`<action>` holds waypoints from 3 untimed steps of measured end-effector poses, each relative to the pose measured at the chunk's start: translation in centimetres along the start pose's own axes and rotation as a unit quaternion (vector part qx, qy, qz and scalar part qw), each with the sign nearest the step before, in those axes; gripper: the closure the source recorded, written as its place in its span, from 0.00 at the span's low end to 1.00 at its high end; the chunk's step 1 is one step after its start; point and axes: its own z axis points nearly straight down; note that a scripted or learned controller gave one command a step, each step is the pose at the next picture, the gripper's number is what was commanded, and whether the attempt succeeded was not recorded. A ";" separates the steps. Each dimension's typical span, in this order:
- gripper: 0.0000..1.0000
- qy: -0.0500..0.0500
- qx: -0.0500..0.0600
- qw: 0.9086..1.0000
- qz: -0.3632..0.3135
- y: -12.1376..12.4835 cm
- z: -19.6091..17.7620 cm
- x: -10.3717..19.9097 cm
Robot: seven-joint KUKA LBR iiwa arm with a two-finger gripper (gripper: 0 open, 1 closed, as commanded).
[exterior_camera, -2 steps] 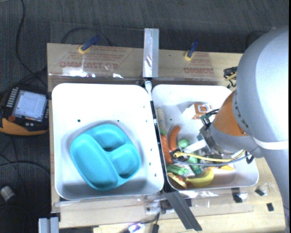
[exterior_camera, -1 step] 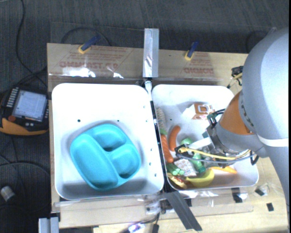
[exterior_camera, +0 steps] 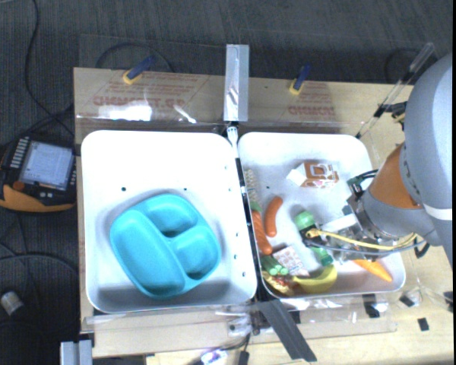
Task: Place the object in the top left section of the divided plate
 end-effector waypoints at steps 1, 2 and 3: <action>1.00 0.000 0.001 1.000 -0.001 1.9 0.0 -0.3; 1.00 0.000 0.013 1.000 -0.006 3.3 -0.1 -0.4; 1.00 -0.001 0.019 1.000 -0.009 3.7 -0.2 -0.4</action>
